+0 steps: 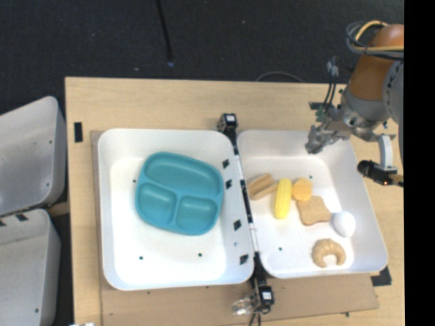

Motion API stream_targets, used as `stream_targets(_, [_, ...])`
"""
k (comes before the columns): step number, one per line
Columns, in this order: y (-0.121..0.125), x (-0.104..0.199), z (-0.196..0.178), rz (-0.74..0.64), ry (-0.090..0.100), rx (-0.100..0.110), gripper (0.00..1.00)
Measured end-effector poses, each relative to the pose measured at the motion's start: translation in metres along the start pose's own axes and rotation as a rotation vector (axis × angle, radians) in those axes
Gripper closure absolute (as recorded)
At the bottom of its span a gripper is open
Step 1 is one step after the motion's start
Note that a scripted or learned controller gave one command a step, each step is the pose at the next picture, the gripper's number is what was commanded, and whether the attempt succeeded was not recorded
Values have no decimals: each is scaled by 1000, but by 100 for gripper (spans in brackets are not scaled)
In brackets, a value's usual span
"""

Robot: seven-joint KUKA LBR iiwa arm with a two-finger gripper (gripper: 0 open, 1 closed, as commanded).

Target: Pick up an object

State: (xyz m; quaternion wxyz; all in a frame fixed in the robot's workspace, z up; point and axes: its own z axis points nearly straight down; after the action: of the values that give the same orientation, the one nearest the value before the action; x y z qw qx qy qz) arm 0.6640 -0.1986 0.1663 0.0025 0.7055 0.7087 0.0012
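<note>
Gripper (318, 141) over right bin's (367, 246) far edge, finger state unclear, food pieces below-left of it, corn (283, 197) nearest, divided blue plate (179, 193) far left.

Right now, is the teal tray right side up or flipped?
Right side up. The teal tray lies flat in the left bin, its three compartments facing the camera, with nothing in them.
</note>
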Motion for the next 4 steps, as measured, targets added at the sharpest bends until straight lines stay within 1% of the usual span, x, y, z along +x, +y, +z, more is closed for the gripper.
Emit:
stream_targets(1, [5, -1, -45, -2, 0, -1, 100])
stream_targets(2, [6, -2, -69, -6, 0, 1, 100])
stream_targets(3, [-7, 48, -60, 0, 2, 5, 100])
stream_targets(4, [-10, 93, -68, 0, 2, 5, 100])
